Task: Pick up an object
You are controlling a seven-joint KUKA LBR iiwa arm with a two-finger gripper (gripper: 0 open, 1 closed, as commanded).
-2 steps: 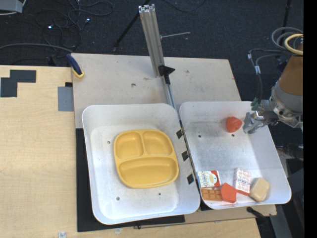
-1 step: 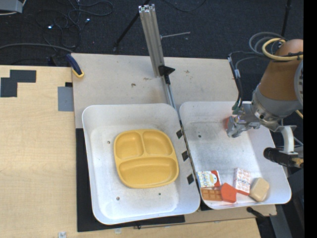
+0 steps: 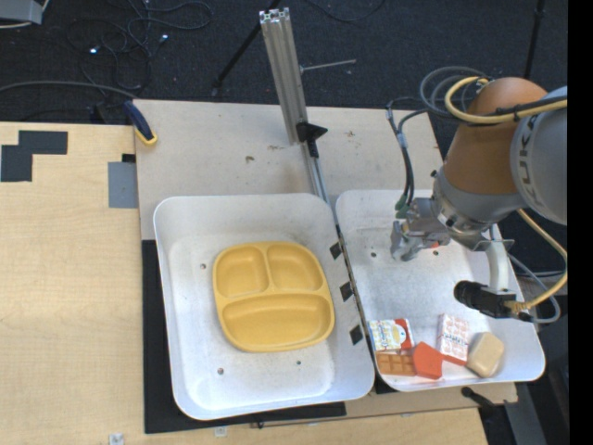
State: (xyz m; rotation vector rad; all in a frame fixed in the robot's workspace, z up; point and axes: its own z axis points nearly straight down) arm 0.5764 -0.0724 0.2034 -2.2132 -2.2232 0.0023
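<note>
1. The gripper [image 3: 408, 245] hangs over the upper part of the right bin [image 3: 422, 290], at the centre right of the frame, under the orange band of the arm [image 3: 496, 137].
2. How far its jaws stand apart I cannot tell at this size; nothing shows between them, so I judge it carries nothing.
3. The pickable things lie in a cluster along the lower edge of the right bin, at the lower right of the frame: a red and white packet [image 3: 390, 335], a waffle-patterned piece [image 3: 395, 363], an orange wedge [image 3: 428, 361] touching it, a second red and white packet [image 3: 454, 337], and a tan block [image 3: 485, 354] at the far right.
4. The relation that counts: the whole cluster lies below the gripper in the frame, well apart from it, with bare bin floor between. The first packet sits almost straight below; the tan block is off down and to the right.
5. The first packet's long axis runs roughly up-down in the frame, so the fingers would likely close across its short side.
6. The left bin [image 3: 185, 248] holds a yellow divided plate [image 3: 273, 295], centre frame, further from the tool.
</note>
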